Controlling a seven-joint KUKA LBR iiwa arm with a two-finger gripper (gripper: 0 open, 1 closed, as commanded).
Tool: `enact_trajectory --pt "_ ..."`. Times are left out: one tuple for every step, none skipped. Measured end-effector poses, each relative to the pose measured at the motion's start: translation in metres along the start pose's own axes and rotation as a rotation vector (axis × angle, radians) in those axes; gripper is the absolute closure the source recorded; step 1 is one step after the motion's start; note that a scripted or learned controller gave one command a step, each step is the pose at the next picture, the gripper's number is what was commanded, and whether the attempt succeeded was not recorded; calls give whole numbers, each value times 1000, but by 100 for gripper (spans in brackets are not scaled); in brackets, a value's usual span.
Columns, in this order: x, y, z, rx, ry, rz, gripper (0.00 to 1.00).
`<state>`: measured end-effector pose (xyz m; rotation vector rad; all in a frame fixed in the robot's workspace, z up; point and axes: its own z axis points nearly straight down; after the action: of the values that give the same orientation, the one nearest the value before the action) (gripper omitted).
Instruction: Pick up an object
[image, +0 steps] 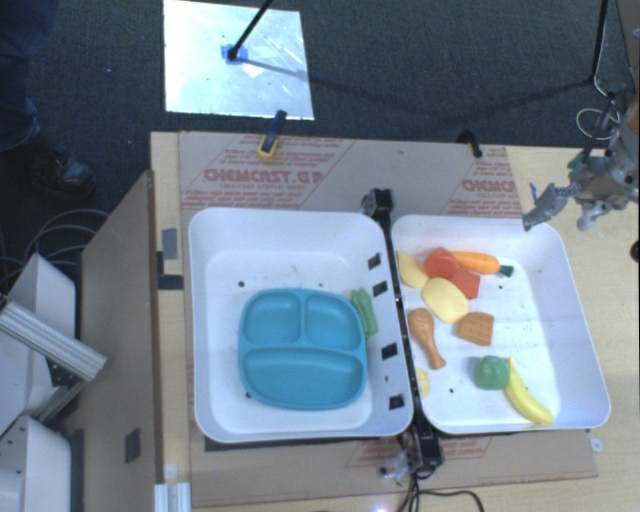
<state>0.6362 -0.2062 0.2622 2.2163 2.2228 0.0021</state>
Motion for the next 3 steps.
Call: enact_trajectory --pt "1 -36 124 12 4 3 0" --pt "2 27 178 16 8 -8 0" --pt "-1 35 101 -8 -2 -2 0"
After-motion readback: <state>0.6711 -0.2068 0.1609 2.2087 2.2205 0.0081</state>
